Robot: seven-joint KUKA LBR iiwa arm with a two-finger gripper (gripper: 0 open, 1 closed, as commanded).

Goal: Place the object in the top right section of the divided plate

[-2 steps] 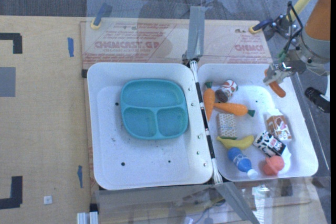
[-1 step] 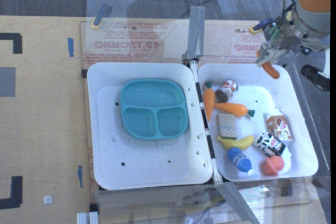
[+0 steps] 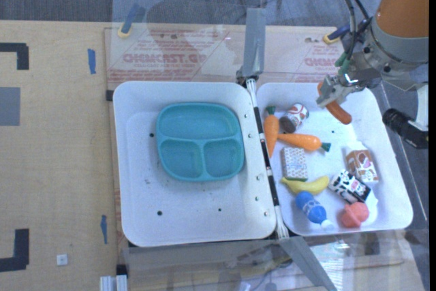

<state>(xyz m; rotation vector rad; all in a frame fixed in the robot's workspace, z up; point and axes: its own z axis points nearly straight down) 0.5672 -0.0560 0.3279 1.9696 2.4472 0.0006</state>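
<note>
- While the divided plate point(image 3: 200, 148) lies bare in the left bin point(image 3: 129, 146), no item rests in any of its three sections, so the placing itself is not yet done.
- The hand point(image 3: 334, 97) hangs over the upper part of the right bin point(image 3: 395, 167), well apart from the plate.
- An orange, sausage-shaped object point(image 3: 340, 112) sits right at the fingertips, tilted, and appears to be pinched between them; the hand seems closed on it, though the view is small and the grip cannot be confirmed as firm.
- It looks lifted just clear of the bin floor, yet the slanted view leaves that uncertain.
- The other things lie loose in the right bin: two carrots point(image 3: 300, 141), a small ball point(image 3: 295, 116), a wafer-like block point(image 3: 295, 163), a banana point(image 3: 306, 184), a blue toy point(image 3: 311, 207), a red piece point(image 3: 354, 214) and two small cartons point(image 3: 351, 187).
- By this reading, the pick is about complete; the carry across the divider between the bins, the lowering over the plate's top right section and the release all remain.
- The plate's two small sections lie along its near edge and the large one along its far edge, so which counts as top right needs care.
</note>
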